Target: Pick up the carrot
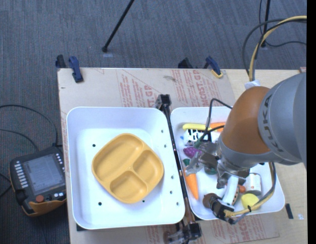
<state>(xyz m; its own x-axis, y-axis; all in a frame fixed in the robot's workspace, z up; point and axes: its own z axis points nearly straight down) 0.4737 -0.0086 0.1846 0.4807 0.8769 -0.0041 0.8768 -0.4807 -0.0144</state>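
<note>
The small orange carrot with a tapered tip (192, 185) lay in the shallow white bin at the right of the frame (191, 116). It lay close along that bin's left wall, with its point toward the bottom of the frame. Just above it sat a cluster of toy food: a purple lumpy piece (190, 151), a black-and-white patterned piece (192, 135) and a long yellow piece (195, 127). With the wall on one side and the clutter above, the open approach was probably from the bin's middle.

The grey arm with the orange band (249, 123) hung over that middle and covered much of the bin. Its gripper (202, 161) sat low, just up and right of the carrot's thick end, near it but apparently not on it. Whether the gripper was wide or narrow could not be told, since the wrist hid it.

The yellow three-compartment plastic plate (128, 168) lay alone in the left white bin (84, 136), well apart from the work and likely no part of this pick.
</note>
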